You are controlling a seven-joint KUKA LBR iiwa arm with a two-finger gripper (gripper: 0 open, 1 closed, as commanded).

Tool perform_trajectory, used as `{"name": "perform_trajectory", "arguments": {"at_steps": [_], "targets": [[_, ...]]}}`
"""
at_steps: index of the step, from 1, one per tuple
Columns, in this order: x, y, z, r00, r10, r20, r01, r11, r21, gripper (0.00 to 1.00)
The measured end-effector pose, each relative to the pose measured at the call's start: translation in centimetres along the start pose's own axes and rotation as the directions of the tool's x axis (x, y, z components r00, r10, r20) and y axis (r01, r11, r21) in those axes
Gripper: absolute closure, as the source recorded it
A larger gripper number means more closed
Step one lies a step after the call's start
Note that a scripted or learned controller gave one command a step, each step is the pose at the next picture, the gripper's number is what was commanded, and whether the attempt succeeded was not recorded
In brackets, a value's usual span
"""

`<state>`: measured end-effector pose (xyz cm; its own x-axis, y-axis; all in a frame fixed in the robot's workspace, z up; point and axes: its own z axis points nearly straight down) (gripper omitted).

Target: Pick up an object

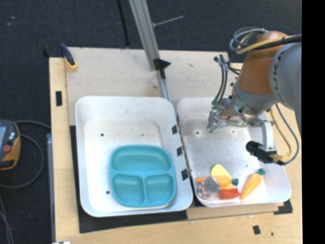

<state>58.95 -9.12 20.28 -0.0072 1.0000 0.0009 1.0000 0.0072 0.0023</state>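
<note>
Several small objects lie in the front corner of the right bin point(203, 136): a yellow piece point(221, 172), an orange carrot point(251, 185), a red piece point(229, 192) and a greyish round object point(208, 187). My gripper point(217, 120) hangs over the back half of the right bin, well behind that cluster and apart from it. The grey arm with its orange band point(259, 70) reaches in from the right above it.
A teal divided tray point(143, 176) rests in the front of the left bin point(101, 116). A metal post point(147, 32) rises at the back between the bins. Black cables and a connector point(259, 150) hang at the right bin's right side.
</note>
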Motion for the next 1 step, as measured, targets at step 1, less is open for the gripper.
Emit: {"name": "perform_trajectory", "arguments": {"at_steps": [1], "targets": [[5.75, 1.01, -0.12, 1.000, -0.001, 0.000, 0.001, 1.000, 0.000, 1.00]]}}
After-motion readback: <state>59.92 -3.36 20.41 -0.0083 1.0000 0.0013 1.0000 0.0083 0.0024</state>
